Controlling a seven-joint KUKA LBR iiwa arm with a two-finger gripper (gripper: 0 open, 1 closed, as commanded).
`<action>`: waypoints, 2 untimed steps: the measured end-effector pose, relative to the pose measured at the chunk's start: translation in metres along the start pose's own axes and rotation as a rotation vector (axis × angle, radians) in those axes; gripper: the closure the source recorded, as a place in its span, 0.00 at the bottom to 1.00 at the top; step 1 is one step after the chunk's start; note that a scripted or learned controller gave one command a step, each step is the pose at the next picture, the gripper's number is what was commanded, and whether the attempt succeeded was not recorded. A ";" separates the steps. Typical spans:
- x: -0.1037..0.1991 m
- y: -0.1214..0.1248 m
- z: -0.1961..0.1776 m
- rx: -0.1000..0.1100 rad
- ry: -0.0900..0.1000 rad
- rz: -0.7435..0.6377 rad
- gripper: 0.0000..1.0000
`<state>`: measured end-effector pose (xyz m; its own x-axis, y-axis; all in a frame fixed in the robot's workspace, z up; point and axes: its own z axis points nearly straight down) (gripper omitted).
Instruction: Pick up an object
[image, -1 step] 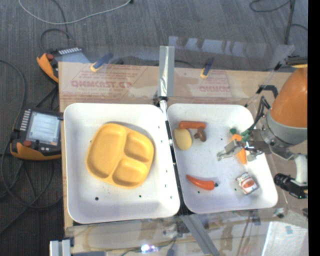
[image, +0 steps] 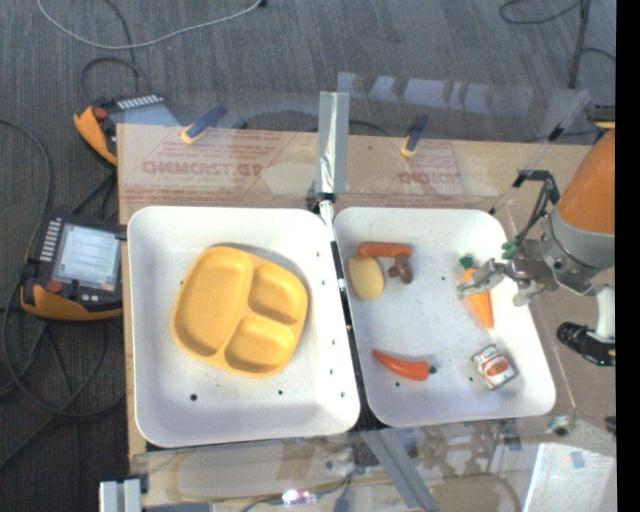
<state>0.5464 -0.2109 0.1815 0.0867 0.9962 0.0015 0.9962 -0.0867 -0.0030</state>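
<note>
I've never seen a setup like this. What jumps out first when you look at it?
The big yellow divided tray in the left bin grabs the eye first. Next is the arm's orange band at the right edge, with its end effector hovering by the toy carrot in the right bin.

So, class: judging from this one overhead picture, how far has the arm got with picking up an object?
Done: the hand has reached into the right bin and sits at the carrot. In hand: nothing clearly lifted; the carrot lies on the bin floor. Left: grip it and raise it. The potato, sausage, chilli and small can lie untouched, and the yellow tray sits in the left bin.
</note>
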 end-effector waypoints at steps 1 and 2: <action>0.004 0.025 0.086 -0.004 0.006 0.074 0.00; 0.004 0.024 0.079 -0.001 0.006 0.073 1.00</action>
<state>0.5706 -0.2085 0.1028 0.1595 0.9872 0.0074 0.9872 -0.1595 -0.0019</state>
